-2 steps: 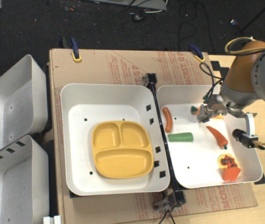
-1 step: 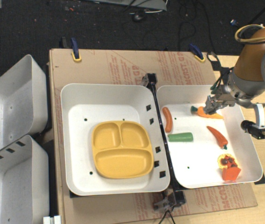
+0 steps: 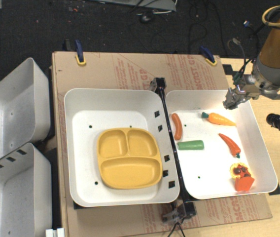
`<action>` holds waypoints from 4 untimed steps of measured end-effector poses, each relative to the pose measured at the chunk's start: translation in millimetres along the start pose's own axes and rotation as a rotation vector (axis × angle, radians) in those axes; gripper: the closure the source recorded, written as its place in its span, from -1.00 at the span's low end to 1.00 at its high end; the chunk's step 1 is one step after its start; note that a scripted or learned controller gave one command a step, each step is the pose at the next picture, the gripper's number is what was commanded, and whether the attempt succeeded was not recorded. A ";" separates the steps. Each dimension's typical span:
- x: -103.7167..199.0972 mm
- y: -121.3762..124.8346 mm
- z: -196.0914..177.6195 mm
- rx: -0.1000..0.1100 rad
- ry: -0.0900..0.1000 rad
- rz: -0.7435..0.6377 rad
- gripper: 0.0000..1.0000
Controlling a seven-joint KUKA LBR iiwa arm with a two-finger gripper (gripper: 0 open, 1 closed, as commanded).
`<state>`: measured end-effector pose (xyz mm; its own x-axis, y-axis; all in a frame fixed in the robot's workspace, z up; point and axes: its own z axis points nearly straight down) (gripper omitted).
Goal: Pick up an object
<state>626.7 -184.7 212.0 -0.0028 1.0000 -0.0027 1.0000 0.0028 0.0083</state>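
Gripper [image 3: 232, 101] is seen above the right bin's [image 3: 263, 147] far edge, near a carrot [image 3: 220, 118]; its opening cannot be told.

The desk [image 3: 120, 70] is topped by a brown printed board. Two shallow white bins rest directly on it, touching side by side — the left bin [image 3: 76, 147] at 9 o'clock, the right bin [image 3: 263, 149] at 3 o'clock. Blue-and-yellow clamps [image 3: 80, 53] grip the board's far edge — 12 o'clock.
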 end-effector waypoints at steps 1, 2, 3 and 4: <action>-0.2 1.0 -13.9 0.004 0.001 0.000 1.00; 57.5 -6.6 -6.8 0.010 0.005 -0.004 1.00; 110.0 -16.1 -3.0 0.010 0.005 -0.004 1.00; 160.4 -11.2 1.7 0.009 0.005 -0.005 1.00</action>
<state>615.0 -24.3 209.8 -0.0076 1.0000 0.0018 1.0000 0.0076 -0.0010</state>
